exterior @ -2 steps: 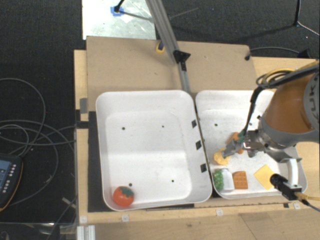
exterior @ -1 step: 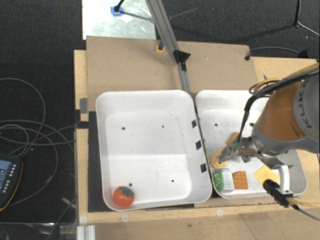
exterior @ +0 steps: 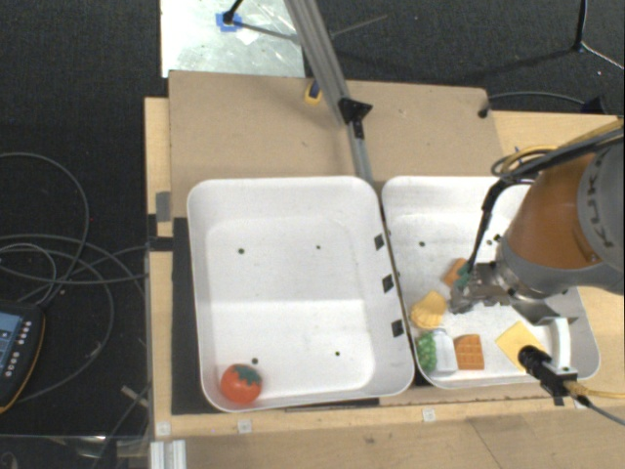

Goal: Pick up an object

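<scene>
My gripper hangs low in the right bin, just right of a pale yellow lumpy object and over a small orange piece. Below it lie a green object, an orange waffle-like block and a yellow wedge. A red tomato with a green stem rests in the front left corner of the left bin. The wrist hides the fingertips.
A slanted grey pole crosses above the bins from the back. The orange-banded arm covers the right bin's right side. Cables and a handheld pendant lie on the floor to the left.
</scene>
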`<state>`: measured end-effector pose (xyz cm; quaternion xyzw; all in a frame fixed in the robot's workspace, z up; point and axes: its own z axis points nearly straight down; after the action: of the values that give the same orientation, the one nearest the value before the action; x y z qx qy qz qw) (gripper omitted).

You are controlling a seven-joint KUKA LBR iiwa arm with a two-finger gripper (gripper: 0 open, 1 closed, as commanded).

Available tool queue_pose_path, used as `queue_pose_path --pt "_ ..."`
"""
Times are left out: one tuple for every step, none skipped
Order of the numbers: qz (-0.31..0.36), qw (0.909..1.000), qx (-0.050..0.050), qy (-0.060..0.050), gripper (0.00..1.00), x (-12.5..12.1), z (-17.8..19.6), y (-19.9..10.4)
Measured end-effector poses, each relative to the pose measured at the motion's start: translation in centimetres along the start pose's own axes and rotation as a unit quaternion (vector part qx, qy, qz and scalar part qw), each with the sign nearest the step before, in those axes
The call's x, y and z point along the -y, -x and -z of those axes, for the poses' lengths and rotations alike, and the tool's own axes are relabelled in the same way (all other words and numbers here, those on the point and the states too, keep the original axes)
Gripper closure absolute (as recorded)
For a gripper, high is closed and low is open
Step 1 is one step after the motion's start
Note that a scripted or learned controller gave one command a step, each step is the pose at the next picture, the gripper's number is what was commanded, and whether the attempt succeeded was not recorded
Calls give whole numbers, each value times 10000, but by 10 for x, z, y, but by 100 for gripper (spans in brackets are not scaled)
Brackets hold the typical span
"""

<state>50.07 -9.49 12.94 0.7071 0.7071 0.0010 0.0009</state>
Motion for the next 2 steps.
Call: queue_pose_path --pt "32 10000 4 26 100 -5 59 -9" --pt "28 10000 9 30 100 -15 120 -6"
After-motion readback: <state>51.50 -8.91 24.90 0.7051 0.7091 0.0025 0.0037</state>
